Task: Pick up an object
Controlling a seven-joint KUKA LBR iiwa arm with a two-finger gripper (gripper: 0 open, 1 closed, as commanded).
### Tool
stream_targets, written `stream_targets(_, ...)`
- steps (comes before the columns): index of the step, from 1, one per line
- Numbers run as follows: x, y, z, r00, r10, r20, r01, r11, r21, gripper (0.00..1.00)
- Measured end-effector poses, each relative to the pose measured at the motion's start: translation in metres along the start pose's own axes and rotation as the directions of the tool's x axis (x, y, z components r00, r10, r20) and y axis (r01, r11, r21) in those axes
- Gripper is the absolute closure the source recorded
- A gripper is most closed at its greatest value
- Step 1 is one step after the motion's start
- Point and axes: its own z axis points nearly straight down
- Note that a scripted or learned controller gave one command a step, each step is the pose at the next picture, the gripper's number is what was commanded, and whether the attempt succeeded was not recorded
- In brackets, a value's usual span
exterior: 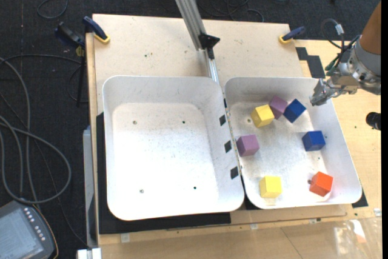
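The right bin (339, 148) holds several small cubes. A yellow cube (262, 115), a purple cube (278, 106) and a blue cube (294, 110) cluster near its back. Further forward lie a second blue cube (313, 140), a second purple cube (247, 145), a second yellow cube (270, 186) and an orange cube (321, 183). My gripper (320, 96) hangs over the bin's back right rim, pointing down and left, just right of the first blue cube and apart from it.
The left bin (121, 130) stands beside the right one, joined at a black-marked divider. A metal strut (185, 0) slants across the bench's back. Clamps (97, 30) (293, 34) grip the board's far corners. Cables lie on the dark floor to the left.
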Motion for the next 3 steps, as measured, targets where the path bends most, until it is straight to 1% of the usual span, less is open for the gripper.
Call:
stream_targets(1,0.0,0.002,-0.025,1.0,0.0,0.0,0.0,1.0,0.002,1.0)
stream_targets(2,0.047,-0.004,-0.015,1.0,-0.004,-0.004,0.004,1.0,0.008,1.0)
stream_targets(3,0.096,-0.009,-0.005,1.0,-0.004,-0.005,0.004,1.0,0.009,1.0)
